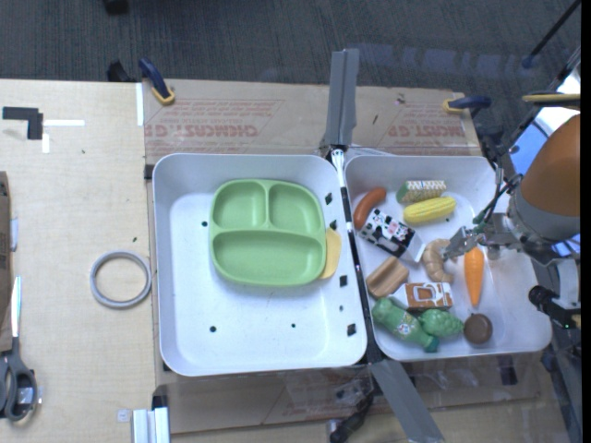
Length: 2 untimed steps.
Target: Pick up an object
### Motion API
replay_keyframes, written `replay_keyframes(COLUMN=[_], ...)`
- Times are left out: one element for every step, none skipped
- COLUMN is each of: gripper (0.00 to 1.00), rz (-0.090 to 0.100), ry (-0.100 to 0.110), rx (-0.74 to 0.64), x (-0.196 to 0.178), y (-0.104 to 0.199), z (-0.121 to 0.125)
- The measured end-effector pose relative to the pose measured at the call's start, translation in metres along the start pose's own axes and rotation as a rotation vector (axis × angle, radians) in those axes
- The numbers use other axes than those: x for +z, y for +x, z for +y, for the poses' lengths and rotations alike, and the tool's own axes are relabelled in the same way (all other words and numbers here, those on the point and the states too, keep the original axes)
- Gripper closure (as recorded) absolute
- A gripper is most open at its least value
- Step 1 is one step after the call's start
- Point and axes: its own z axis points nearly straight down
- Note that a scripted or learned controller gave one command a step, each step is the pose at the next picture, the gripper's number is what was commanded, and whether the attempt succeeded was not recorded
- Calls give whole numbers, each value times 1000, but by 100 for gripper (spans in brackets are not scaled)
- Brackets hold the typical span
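Observation:
The right bin (513,338) holds several toy foods. Among them are an orange carrot (474,278), a tan croissant (436,259), a yellow corn cob (429,210), a red sausage (368,204), a black-and-white cow-print carton (387,232), a hot dog bun (387,275), an orange box (428,295), green broccoli (417,326) and a brown ball (477,329). My gripper (471,242) reaches in from the right and hangs low over the carrot's top end, just right of the croissant. It looks open, with nothing between its fingers.
The left bin (185,321) carries a green divided plate (268,232) with a yellow piece (332,252) at its right edge. On the bench to the left lie a tape ring (121,278) and scissors (17,381). A grey divider (342,100) stands between the bins.

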Motion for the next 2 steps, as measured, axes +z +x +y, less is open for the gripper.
replay_keyframes(gripper=[0,0], rz=[6,11], ry=[5,8], rx=[-108,55], x=[0,1], y=[-7,-4], z=[-7,8])
